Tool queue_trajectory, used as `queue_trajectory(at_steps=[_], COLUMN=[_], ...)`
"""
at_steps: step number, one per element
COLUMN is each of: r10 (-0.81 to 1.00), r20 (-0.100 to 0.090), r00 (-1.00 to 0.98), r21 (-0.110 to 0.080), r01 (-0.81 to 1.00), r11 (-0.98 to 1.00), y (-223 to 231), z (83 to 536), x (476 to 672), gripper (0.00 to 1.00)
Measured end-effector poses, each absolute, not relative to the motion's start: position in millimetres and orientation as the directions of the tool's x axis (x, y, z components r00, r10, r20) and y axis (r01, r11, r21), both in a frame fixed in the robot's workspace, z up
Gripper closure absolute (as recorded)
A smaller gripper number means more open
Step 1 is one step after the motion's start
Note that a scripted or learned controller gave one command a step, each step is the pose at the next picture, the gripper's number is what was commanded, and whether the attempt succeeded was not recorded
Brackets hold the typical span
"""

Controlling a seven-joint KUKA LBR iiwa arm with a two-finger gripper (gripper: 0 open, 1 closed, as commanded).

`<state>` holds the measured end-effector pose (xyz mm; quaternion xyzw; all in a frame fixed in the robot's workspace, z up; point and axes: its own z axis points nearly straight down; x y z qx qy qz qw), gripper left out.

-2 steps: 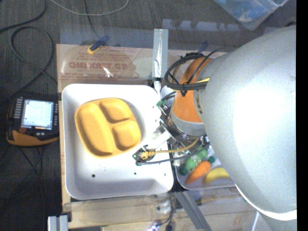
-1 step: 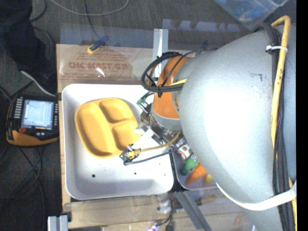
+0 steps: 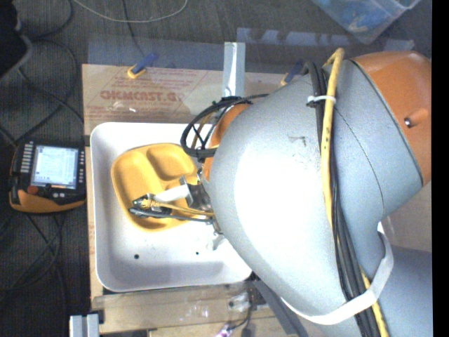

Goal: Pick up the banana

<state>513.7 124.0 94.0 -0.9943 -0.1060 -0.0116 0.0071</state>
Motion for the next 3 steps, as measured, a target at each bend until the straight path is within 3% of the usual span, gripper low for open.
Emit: queue_trajectory(at_steps=[1,2,3], r10=[0.2,0.372,0.212], r20=[-0.008,-0.011,-0.008], r00=[0.98,0.928,0.977], r21=[0.002,0.002,0.001], r01=[0.2,0.372,0.212], r11=[-0.98,-0.928,-0.977], y=[74.2,49.2,99.2], z=[180.5,180.5,190.7], x=[560.0,513.5,486.2], gripper=[0.0,0.0,0.0])
